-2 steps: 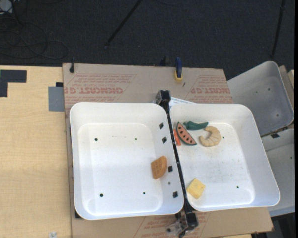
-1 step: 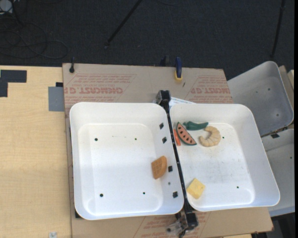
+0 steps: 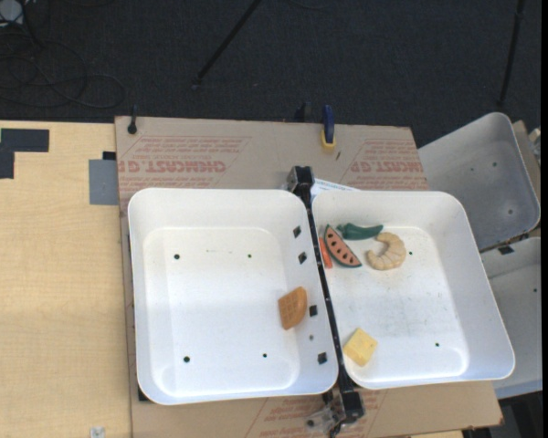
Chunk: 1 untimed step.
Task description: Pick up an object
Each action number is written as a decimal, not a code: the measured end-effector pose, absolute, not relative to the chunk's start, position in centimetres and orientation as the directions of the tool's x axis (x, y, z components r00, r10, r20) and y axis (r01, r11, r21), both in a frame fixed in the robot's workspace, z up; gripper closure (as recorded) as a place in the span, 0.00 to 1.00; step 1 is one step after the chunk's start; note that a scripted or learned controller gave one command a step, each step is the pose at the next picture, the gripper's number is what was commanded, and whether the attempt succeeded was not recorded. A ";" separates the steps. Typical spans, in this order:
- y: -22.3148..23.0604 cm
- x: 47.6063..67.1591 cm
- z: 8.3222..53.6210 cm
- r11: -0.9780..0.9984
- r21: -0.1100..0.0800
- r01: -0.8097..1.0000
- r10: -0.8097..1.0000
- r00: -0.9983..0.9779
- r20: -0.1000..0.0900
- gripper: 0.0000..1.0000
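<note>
Looking down on the bench, I take the black divider between the two bins as my landmark. Just left of it, in the left bin, lies a brown bread piece, its long axis running roughly along the divider. Right of it, in the right bin, sit a watermelon slice, a green pepper, a croissant and a yellow cheese cube. I cannot tell the claw's state. Nothing crowds the bread but the divider, so I judge it the easiest target.
</note>
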State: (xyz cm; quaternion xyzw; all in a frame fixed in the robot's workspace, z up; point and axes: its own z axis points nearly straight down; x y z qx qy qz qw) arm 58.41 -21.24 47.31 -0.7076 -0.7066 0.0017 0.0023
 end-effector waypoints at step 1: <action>-21.2 60.0 45.3 0.005 -0.005 1.000 1.000 -0.005 0.001 1.00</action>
